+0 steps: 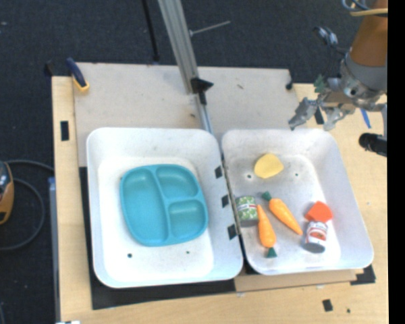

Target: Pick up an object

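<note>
The right bin [344,174] holds a yellow lemon-like piece [268,165], two orange carrots [265,228] [284,214] lying side by side, a small green-and-white can [247,210] and a red-capped bottle [316,227] on its side. My gripper [316,117] hangs above the far rim of that bin, up and right of the yellow piece. Its fingers are spread open with nothing between them.
A blue divided plate [164,203] lies in the left bin [101,154]. A slanted aluminium post [182,42] rises from behind the bins near their shared edge. A yellow-and-blue clamp [77,76] sits at the bench's far left corner.
</note>
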